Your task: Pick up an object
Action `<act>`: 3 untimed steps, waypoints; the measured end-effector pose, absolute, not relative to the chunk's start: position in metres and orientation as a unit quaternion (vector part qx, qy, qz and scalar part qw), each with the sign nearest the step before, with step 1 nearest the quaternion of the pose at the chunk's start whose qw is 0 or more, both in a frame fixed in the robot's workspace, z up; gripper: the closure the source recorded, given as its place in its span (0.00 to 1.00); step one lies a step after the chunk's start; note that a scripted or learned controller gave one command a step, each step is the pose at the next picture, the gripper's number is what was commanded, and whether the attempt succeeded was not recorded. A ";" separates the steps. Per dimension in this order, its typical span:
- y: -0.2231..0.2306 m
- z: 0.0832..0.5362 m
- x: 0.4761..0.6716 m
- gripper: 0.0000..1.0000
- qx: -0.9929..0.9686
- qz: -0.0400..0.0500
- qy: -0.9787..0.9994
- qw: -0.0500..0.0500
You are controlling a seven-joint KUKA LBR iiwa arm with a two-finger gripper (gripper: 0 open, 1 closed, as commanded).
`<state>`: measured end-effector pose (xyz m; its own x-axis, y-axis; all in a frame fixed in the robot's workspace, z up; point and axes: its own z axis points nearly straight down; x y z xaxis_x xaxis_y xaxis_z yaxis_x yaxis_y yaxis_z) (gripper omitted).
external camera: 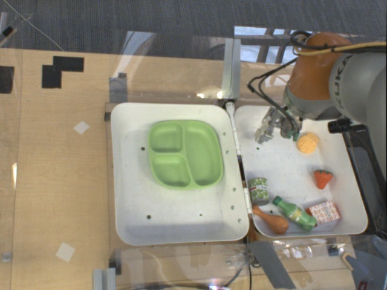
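Objects for picking lie in the right bin (357, 180): a yellow corn-like toy (308, 143) near the upper right part of the floor, a small red strawberry toy (323, 179) below it near the right wall, a green can (258, 190) close to the divider between the bins, and along the lower edge a brown drumstick toy (271, 220), a green bottle (294, 214) lying on its side, and a red-and-white packet (323, 212). The drumstick and the bottle lie just beside each other, and the packet sits just right of the bottle's lower end. The end effector (273, 128) hangs over the upper part of the right bin, left of the corn-like toy and close to it, with nothing visible between its fingers; they point down and to the left, and they look slightly apart, though the view is too small to be sure. Grey arm (357, 83) with its orange band (314, 68) reaches in from the right, with black cables looping around the wrist. In the left bin (130, 216) a light green divided plate (185, 153) sits near the middle, its three compartments holding nothing. Both bins rest on a pale wooden desk (54, 180) that carries a few black marks at its upper left.
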<state>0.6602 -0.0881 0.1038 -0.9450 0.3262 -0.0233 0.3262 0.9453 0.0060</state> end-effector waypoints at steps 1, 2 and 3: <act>-0.086 0.118 0.663 1.00 0.162 0.001 0.987 0.017; -0.084 0.132 0.667 1.00 0.158 0.002 0.987 0.023; -0.136 0.244 0.656 1.00 0.220 0.000 0.975 0.011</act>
